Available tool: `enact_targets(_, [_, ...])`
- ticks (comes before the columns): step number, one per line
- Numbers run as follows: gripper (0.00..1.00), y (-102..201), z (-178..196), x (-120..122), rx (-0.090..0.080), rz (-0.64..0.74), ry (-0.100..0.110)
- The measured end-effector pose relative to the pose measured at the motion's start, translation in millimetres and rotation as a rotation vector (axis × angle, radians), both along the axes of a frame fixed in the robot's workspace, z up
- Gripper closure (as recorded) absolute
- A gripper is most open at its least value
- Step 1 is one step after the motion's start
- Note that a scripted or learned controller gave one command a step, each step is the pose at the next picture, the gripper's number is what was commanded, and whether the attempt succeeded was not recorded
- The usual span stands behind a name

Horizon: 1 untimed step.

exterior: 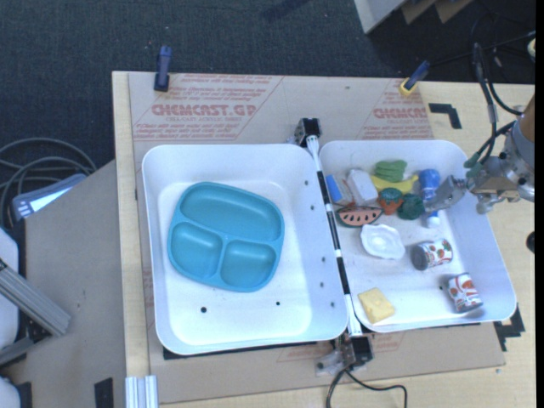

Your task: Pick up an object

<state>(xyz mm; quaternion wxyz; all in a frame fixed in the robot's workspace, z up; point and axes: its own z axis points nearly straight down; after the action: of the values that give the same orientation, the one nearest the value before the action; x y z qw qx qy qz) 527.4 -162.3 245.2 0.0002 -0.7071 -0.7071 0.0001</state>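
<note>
Camera view: two white bins sit side by side. The left bin (161, 228) holds a blue divided plate (225, 236). The right bin (497, 262) holds small toys. The gripper (442, 195) hovers over its far right, beside a blue object (429, 179); its jaw state cannot be told. It seems to be approaching, and the next move calls for descending onto a toy.

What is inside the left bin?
A blue divided plate lies in the left bin, its three compartments bare. Whatever is beneath the plate is covered.

The bench (212, 109), topped with printed cardboard, bears the left bin (157, 253) and right bin (493, 262) side by side.
</note>
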Motion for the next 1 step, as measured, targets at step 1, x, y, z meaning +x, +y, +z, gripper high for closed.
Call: enact_targets(1, [0.0,-44.1,-160.5,-4.1,0.0,0.0,-0.001])
